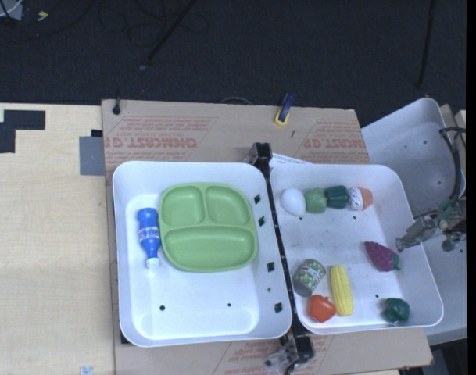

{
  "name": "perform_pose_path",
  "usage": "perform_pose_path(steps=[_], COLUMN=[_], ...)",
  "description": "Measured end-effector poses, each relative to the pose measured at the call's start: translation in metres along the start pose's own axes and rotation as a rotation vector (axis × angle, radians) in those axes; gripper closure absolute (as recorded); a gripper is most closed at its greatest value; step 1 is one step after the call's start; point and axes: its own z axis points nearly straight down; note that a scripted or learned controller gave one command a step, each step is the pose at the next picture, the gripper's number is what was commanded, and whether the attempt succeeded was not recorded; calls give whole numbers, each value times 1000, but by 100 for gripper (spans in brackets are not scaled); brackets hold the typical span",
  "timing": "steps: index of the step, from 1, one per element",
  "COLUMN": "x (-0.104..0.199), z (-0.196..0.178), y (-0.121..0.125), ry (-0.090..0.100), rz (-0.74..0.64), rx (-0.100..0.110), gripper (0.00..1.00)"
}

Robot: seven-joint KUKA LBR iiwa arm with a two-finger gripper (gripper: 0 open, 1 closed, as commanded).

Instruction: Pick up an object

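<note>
The right bin (pixel 409 209) holds several toy foods. A white egg (pixel 292 201), a light green piece (pixel 315 201), a dark green piece (pixel 336 197) and an orange-and-white piece (pixel 360 198) lie in a row near its far wall. Lower down lie a purple piece (pixel 381 255), a tin can (pixel 309 276), a corn cob (pixel 341 289), a red piece (pixel 321 308) and a dark green piece (pixel 395 310). My gripper (pixel 416 234) hangs over the bin's right rim, just right of and above the purple piece, with nothing seen in it.
The left bin (pixel 136 303) holds a green divided plate (pixel 207 226) and a blue bottle (pixel 148 235) lying along its left side. Black clamps (pixel 261 153) join the bins at the middle. The arm's pale body (pixel 409 139) stands at the right.
</note>
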Motion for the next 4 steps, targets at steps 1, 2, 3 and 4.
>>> perform_pose_path(steps=[1,2,3,4], x=[0,2,6,9], z=[-5,38,102,146], y=[2,3,4,2], ry=[-3,-1,0,0], rz=[-2,-3,-3,-3], rx=[-10,-6,-5,-6], gripper=[0,0,0,0])
